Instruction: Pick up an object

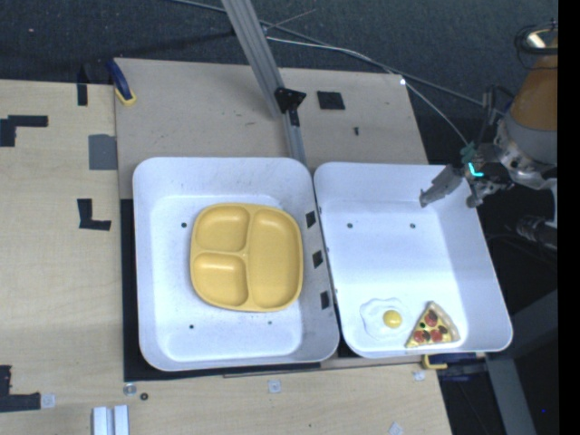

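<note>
- Plate [246,257], yellow, one of them, sits in the left bin [154,243].
- Gripper [446,187] hangs over the right bin [408,234], far corner; I can't tell how its jaws stand.
- Egg [383,317] and pizza [433,325], one each, lie at the near edge, well apart from the jaws.

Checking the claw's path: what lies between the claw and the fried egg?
Bare white bin floor in the camera view, between claw and egg.
</note>
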Action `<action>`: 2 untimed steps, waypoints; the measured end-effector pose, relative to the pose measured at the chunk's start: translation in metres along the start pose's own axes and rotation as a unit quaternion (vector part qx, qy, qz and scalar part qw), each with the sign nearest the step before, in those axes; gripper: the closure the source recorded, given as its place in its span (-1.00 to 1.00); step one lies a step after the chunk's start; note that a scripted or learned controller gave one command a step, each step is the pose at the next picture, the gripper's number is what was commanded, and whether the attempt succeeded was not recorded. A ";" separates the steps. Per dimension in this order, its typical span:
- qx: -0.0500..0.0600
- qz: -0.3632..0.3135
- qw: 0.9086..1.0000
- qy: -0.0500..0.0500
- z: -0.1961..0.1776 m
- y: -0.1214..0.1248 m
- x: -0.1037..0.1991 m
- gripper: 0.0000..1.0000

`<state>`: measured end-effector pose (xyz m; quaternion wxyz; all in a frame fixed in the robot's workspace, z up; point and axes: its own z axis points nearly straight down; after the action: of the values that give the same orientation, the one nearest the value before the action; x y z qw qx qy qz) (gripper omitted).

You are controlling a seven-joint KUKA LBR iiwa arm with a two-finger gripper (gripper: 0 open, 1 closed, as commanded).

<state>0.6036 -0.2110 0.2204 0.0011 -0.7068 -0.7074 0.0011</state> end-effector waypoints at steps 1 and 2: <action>-0.001 0.000 1.000 0.000 -0.001 0.000 0.000 -1.00; 0.001 0.000 1.000 0.000 0.043 0.001 0.001 -1.00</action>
<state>0.6044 -0.2104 0.1779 0.0015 -0.7067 -0.7075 0.0019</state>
